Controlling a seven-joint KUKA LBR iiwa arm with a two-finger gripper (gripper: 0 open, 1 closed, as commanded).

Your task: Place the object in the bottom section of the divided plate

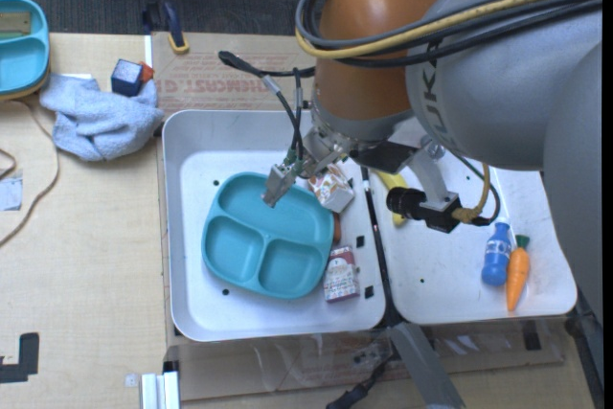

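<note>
A blue divided plate with three sections lies in the left white bin. My gripper hangs over the plate's upper right part, near its far rim. A small white and brown packet lies just right of the gripper, against the plate's upper right edge. Another small packet with a red and white label rests at the plate's lower right edge. The arm's orange band and grey body hide much of the area behind the bins.
In the right bin lie a blue bottle, an orange carrot and a yellow item partly under the arm. A grey cloth, a small cube and a blue tray sit on the bench at left.
</note>
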